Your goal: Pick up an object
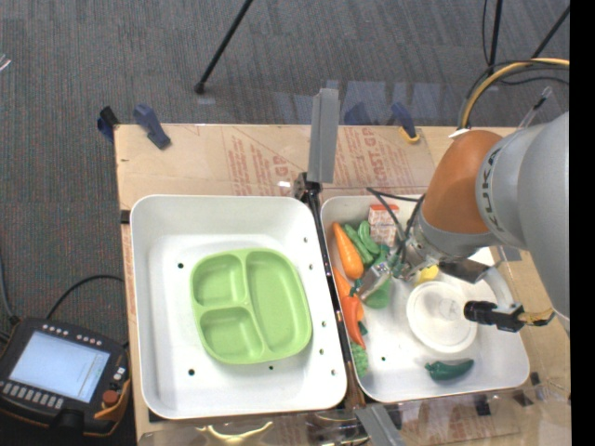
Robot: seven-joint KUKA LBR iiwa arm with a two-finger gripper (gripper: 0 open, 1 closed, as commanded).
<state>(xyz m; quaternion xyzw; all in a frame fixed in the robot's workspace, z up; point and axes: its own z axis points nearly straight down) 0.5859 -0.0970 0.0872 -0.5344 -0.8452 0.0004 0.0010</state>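
Left bin (149, 249): green divided plate (249, 305). Right bin (502, 365): carrot (348, 252), white bowl (442, 315), dark green pepper (450, 369). Hand (389, 272), grip indiscernible, low beside the carrot. Cardboard-topped table (223, 161); grey carpet (93, 45).

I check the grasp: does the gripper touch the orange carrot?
Cannot tell. In the camera view the gripper is close beside the orange carrot, but neither contact nor gap shows plainly.

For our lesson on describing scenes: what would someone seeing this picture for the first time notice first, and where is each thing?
The grey arm with its orange band reaches in from the right, its tool low over the right bin among toy vegetables, beside an orange carrot. In the left bin lies a bright green divided plate. A white bowl sits in the right bin.
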